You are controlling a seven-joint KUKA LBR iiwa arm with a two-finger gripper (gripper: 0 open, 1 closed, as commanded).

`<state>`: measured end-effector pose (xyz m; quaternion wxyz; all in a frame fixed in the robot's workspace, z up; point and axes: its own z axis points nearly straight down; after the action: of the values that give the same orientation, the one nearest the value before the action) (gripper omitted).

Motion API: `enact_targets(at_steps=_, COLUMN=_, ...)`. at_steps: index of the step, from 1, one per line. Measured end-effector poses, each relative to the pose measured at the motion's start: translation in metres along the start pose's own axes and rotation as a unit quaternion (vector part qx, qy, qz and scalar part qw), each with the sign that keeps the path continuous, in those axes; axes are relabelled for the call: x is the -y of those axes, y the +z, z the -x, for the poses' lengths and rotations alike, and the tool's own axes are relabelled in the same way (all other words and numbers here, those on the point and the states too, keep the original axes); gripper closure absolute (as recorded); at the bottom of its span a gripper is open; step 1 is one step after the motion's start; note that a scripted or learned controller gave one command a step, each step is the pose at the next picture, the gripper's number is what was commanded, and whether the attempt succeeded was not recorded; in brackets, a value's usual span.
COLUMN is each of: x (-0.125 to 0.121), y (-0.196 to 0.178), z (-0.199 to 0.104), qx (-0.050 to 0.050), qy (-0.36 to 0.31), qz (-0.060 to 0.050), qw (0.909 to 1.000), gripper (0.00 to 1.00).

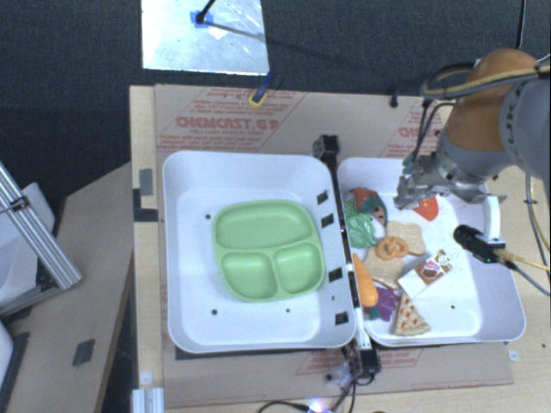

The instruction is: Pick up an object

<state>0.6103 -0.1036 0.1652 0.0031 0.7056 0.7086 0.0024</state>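
Two white bins side by side. Nearest, in the right bin (495,312): pizza slice (410,316), carrot (365,284), pretzel (392,248) on bread. Left bin (185,231) holds a green divided tray (263,248). Farther back, the gripper (419,198) hangs over the right bin, fingers closed around a red piece (427,206), lifted above the other items.

- Two bins sit side by side on the table (103,231).
- The left bin (185,179) holds a plate (265,249) in its middle.
- The right bin (491,304) holds toy food (392,265), mostly on its left side.
- The tool (417,194) is over the back of the right bin.
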Motion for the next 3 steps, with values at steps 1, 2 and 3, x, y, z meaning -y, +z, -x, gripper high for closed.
enact_targets(at_steps=1, x=-0.002, y=-0.054, z=0.000, qx=0.000, qy=0.000, qz=0.000, qw=1.0000, gripper=1.00)
enact_targets(at_steps=2, x=0.022, y=-0.051, z=-0.043, qx=-0.001, qy=-0.001, qz=-0.004, qw=1.0000, gripper=1.00)
enact_targets(at_steps=3, x=0.040, y=-0.054, z=-0.105, qx=-0.002, qy=-0.003, qz=-0.004, qw=1.0000, gripper=1.00)
